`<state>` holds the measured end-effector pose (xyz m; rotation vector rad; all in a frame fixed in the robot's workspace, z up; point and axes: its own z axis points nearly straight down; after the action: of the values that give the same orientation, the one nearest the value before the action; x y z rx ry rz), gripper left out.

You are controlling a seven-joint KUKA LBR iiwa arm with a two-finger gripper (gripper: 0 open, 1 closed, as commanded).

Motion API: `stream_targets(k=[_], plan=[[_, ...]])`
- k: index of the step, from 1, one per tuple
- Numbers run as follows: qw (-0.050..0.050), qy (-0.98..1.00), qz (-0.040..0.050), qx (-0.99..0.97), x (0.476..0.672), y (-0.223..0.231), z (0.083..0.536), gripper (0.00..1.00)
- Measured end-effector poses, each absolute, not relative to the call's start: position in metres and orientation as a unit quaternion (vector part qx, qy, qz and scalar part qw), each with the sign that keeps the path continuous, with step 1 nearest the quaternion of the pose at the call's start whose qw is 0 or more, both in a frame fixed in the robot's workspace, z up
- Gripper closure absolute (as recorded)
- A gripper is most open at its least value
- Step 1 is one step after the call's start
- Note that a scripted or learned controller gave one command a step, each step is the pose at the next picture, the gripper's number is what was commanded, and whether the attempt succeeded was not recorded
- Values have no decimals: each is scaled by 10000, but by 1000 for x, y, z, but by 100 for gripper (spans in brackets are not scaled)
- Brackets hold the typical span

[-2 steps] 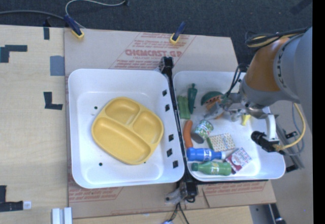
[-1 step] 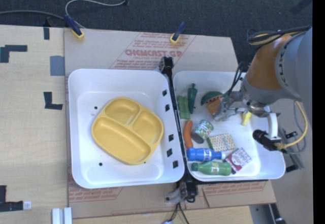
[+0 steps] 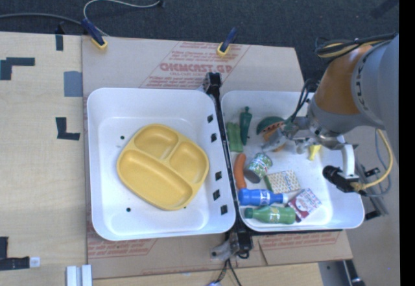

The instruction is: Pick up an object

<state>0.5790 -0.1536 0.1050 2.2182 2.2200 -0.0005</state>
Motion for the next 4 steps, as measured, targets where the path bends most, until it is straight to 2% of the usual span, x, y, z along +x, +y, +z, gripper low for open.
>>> stream_targets(k=[1,2,3,4], plan=[[5,7077,0,7065,597,-128,86,0],[18,7079,0,7063,597,-129,95,100],[17,7077,0,7065,597,-129,95,0],[18,7074,-3,7068,585,-97,86,0]])
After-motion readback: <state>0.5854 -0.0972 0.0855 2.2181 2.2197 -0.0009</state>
